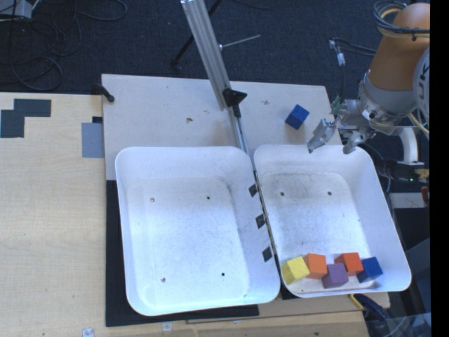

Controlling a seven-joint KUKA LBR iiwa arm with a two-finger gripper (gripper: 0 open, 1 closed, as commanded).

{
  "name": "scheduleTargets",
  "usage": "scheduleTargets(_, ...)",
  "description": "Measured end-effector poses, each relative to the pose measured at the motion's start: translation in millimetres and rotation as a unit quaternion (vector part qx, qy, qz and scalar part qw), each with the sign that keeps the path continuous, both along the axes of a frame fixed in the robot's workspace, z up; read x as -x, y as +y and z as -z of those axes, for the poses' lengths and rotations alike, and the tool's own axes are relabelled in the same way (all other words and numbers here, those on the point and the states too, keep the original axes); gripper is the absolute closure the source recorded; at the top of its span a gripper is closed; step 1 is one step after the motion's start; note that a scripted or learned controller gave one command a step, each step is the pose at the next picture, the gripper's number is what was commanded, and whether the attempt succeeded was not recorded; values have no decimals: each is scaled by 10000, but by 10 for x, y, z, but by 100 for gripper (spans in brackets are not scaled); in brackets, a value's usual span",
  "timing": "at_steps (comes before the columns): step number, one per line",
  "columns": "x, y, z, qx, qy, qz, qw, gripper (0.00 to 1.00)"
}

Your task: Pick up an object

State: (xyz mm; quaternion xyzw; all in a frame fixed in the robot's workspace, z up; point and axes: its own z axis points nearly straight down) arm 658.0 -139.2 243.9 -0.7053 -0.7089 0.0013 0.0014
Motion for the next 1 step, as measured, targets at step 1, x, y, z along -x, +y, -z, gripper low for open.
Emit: scheduleTargets(1, -82, -108, 1067, -6, 33, 27, 10000, 0)
